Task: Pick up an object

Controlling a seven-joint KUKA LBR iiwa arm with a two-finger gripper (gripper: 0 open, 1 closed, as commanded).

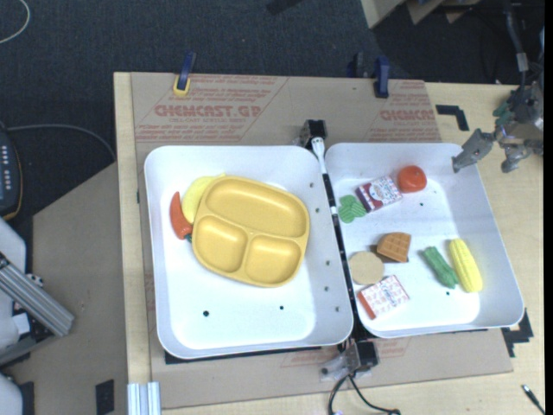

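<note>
My gripper [491,156] hangs over the bench just past the far right corner of the right bin [484,309]. It is open, with nothing between its fingers. In that bin lie a red tomato [412,179], a dark snack packet [378,194], a small green piece [351,207], a brown waffle [394,247], a tan round cookie [366,268], a green vegetable [439,266], a yellow corn cob [465,264] and a red-and-white packet [384,296]. The tomato is the nearest of them to the gripper, well to its left.
The left bin [251,327] holds a yellow divided plate [251,230], with a red pepper [179,217] and a yellow piece [197,193] tucked against its left side. Clamps [381,76] sit on the board's far edge.
</note>
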